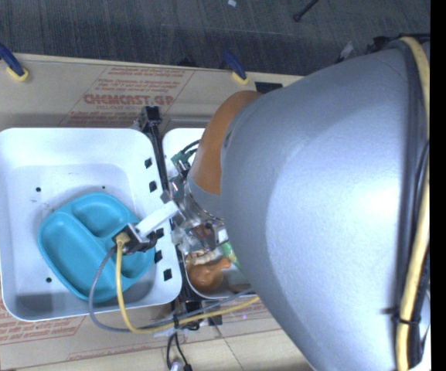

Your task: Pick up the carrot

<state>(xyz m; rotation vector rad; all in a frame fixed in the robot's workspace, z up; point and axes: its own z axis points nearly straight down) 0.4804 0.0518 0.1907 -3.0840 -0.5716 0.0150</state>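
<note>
1. In the right bin (pixel 178 141), the gripper (pixel 195 238) is seen low among crowded items; how its jaws stand cannot be told.
2. An orange-brown item (pixel 207 269), judged possibly the carrot, lies just below the gripper near the bin's front edge.
3. The descent is best kept slow and centred on that item, so that neighbours are not caught.
4. Little room is left: the dividing wall (pixel 161 199) and cables (pixel 122 300) stand close, while the left bin (pixel 22 161) with its blue tray (pixel 76 246) offers open space.

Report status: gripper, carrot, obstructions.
Gripper low in the right bin, fingers unclear. Carrot not identifiable under the arm. Blue tray in the left bin.
</note>
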